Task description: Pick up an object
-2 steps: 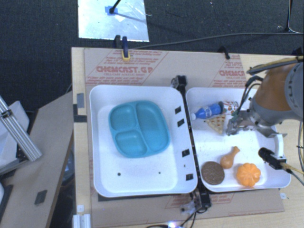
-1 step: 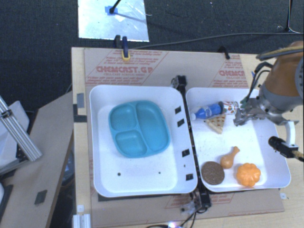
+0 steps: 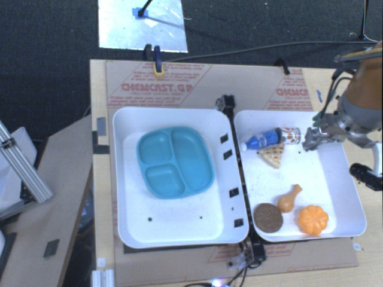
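The right bin (image 3: 335,178) holds a blue bottle with a white-and-red label (image 3: 270,138), a tan waffle wedge (image 3: 272,156), an orange toy drumstick (image 3: 289,198), a brown round cookie (image 3: 268,217) and an orange pumpkin (image 3: 313,219). My gripper (image 3: 312,139) hangs over the bin's upper right part, just right of the bottle's labelled end. Nothing shows between its fingers.
The left bin (image 3: 131,220) holds a blue sectioned plate (image 3: 175,161). Black clips run along the divider (image 3: 234,172) between the bins. A blue-and-yellow clamp (image 3: 157,60) sits on the bench's far edge. A metal frame (image 3: 24,172) stands at the left.
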Available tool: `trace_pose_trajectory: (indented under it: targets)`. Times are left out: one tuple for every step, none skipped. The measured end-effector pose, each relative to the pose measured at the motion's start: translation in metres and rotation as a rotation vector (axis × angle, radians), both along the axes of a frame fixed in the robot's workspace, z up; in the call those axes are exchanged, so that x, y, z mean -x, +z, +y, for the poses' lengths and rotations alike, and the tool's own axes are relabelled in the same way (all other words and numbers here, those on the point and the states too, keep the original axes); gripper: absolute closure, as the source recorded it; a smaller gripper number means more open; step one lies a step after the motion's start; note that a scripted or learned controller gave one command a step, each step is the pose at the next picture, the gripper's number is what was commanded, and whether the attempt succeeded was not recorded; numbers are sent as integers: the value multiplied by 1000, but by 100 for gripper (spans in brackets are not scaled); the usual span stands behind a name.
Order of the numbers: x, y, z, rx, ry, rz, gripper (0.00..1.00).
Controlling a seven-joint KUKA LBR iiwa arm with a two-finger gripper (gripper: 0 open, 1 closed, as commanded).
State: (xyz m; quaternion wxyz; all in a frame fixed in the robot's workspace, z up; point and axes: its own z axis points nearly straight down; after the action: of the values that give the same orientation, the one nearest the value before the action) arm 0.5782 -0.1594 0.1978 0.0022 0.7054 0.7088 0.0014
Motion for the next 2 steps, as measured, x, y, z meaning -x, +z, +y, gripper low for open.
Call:
trace_pose_trajectory:
  targets:
    - [-1,36,0,0,1,0,100]
    - [-17,41,58,-3,5,2,100]
